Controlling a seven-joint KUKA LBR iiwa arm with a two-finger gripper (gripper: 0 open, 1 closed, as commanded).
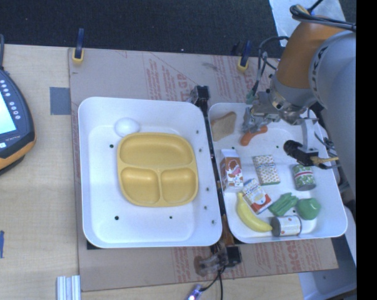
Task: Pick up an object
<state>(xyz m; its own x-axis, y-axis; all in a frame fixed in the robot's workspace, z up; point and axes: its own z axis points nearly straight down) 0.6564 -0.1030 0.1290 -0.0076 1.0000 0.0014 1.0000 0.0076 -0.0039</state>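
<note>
Over the right bin's (338, 227) far end, the gripper (256, 125) hangs just above an orange carrot (247, 139); whether its jaws are wide or narrow is unclear.

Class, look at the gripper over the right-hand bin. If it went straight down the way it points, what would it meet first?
Most likely the orange carrot-like piece, which lies just under the gripper near the far left corner of the right bin. The tan bread slice sits just beside it. Depth is hard to judge from this slanted view.
</note>
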